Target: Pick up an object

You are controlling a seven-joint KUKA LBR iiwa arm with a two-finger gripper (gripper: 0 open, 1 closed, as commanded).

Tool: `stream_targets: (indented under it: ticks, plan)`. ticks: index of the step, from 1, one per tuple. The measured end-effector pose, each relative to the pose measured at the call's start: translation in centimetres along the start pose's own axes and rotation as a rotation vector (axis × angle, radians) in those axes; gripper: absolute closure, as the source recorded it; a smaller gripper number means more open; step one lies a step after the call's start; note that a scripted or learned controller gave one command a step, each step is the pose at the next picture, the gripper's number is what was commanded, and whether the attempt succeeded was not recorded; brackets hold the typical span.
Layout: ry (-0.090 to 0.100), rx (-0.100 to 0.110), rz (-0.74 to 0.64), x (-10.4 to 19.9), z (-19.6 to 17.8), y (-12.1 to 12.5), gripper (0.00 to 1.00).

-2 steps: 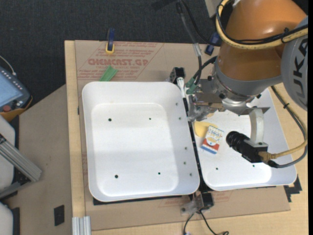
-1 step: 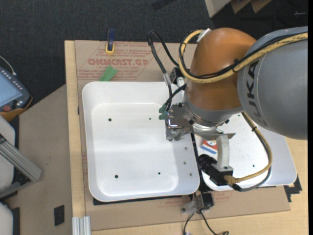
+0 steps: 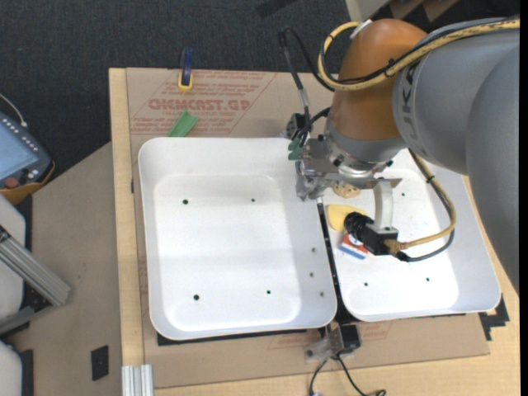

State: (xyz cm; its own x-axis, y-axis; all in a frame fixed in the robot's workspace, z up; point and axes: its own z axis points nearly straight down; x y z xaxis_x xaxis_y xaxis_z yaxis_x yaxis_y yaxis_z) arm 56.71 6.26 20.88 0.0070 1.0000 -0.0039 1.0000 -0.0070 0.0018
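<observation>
The end effector (image 3: 318, 184) hung at the right bin's (image 3: 437, 295) upper left, above a yellow object (image 3: 337, 215); its grip state couldn't be told.

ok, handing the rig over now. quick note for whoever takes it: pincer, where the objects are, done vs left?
Pincer: low over the right bin, at its left wall near the divide between the bins; fingers can't be judged from this angle.
Objects: a yellow piece and a red, white and blue item lie in the right bin just below the wrist, partly behind a black cable fitting.
Done: no pick can be confirmed.
Left: grasp one object and lift it.
</observation>
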Motion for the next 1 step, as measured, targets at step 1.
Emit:
stream_targets:
  ticks: [1]
  plan:
    - [0.003, -0.005, -0.002, -4.56, -9.01, -3.34, 1.00]
